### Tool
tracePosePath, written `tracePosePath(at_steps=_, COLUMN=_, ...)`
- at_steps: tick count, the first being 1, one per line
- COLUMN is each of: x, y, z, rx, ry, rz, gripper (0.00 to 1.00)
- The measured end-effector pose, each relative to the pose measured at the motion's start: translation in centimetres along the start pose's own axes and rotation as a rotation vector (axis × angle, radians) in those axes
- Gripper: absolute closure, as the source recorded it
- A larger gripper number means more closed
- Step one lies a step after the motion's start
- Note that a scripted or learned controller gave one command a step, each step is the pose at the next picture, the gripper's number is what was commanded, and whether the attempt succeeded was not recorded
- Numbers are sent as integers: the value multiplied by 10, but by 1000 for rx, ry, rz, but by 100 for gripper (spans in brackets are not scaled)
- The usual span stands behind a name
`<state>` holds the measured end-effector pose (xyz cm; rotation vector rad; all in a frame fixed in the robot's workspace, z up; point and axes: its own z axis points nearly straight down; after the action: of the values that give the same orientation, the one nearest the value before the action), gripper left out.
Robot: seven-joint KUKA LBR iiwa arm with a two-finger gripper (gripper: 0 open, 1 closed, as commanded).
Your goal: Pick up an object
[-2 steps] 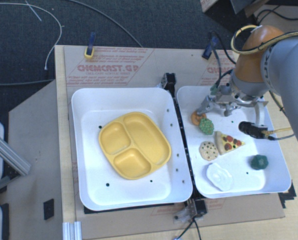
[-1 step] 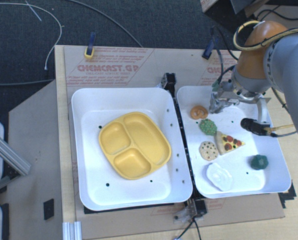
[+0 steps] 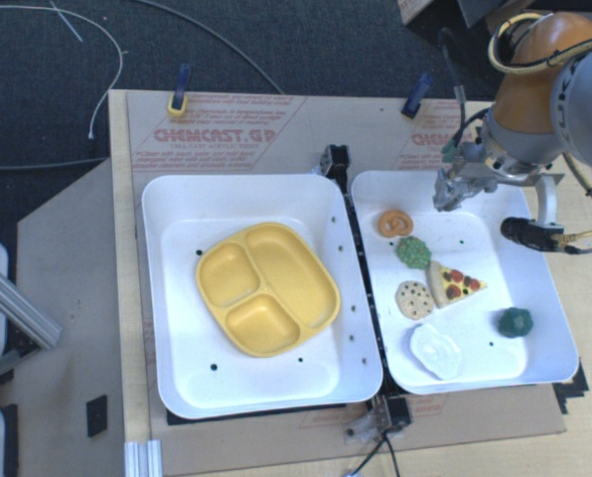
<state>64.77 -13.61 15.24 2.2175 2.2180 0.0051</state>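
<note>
Pretzel lies near the right bin's back edge; claw just beside, grip state unclear.

Robotics lab; clamped cardboard bench; loose cables; toy food.

Dark carpet floor w/ white cables; cardboard sheet on bench, blue clamps.
</note>
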Motion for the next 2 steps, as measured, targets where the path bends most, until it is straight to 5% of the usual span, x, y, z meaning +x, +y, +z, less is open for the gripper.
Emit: tracePosePath(at_steps=2, x=8, y=6, z=-94, rx=-1, ry=0, rz=-1, gripper=100)
